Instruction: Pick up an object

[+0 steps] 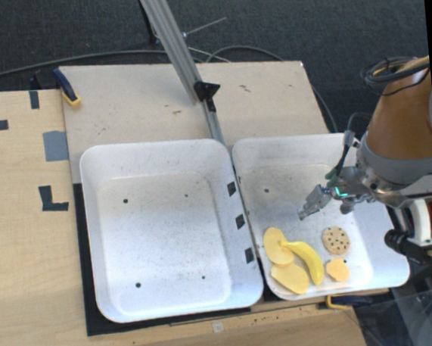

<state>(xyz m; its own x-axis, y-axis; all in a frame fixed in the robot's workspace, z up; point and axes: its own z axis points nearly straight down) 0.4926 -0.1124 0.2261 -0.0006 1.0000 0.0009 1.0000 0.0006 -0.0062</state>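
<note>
Left bin [164, 227] lies beside the right bin [290, 154]. Within the right bin, toward six o'clock, cluster a yellow banana [306, 260], two pale yellow slices [278, 248] beside it, a speckled cookie [335, 239] and a small orange piece [337, 271]. The gripper [310, 206] hovers at the cluster's twelve o'clock, carrying nothing; its finger spacing cannot be told.

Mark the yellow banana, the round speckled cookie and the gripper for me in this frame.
Yellow curved plastic banana [309, 260]: camera view, middle of its curve.
Round tan speckled cookie [335, 239]: camera view, centre of its face.
Gripper [308, 208]: camera view, at its tip, above the right bin's floor.
</note>
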